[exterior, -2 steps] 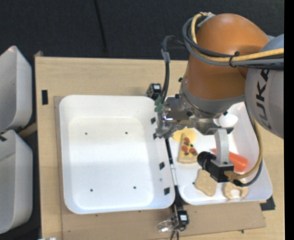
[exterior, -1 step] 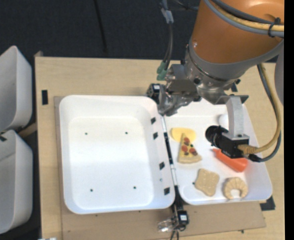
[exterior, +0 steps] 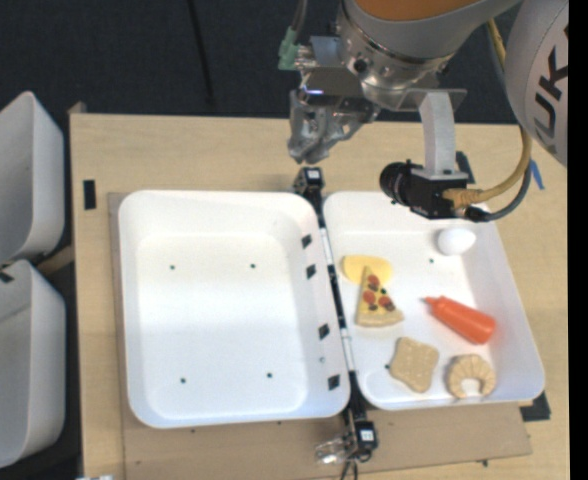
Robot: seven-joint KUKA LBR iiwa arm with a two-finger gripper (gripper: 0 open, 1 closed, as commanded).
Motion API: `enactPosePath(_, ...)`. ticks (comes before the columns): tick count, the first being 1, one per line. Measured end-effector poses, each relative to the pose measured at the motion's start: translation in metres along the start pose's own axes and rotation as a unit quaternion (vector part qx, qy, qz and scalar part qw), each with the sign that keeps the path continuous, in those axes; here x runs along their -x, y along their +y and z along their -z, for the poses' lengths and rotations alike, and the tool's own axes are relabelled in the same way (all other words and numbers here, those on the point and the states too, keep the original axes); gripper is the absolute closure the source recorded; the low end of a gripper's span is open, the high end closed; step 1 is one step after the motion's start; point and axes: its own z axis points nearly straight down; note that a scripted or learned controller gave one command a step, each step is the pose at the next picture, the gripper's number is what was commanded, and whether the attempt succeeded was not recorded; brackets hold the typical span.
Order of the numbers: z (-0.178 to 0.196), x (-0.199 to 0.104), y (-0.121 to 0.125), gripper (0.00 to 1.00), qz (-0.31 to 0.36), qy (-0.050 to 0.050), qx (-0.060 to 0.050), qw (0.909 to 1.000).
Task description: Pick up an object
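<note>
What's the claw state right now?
Claw: cannot be told. It hangs above the bins' far edge, with nothing visible in it.

Letters "UK" on the grey arm (exterior: pixel 539 68)

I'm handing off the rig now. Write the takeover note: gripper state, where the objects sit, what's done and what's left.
Gripper: raised above the far rim where the two bins meet, with nothing seen in it; open or shut can't be told.
Objects: all in the right bin. White egg near the far side, pizza slice toward the divider, orange carrot mid-right, cracker and croissant along the near edge.
Done: no pick yet.
Left: bring the arm over the right bin, descend on one item, grasp and lift.
</note>
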Motion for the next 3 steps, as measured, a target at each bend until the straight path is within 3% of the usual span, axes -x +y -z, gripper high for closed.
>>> enactPosePath(1,0.047,-0.059,-0.005,1.00,0.002,0.001,-0.002,1.0000)
enactPosePath(3,0.044,-0.073,-0.032,1.00,-0.001,-0.001,-0.005,1.0000)
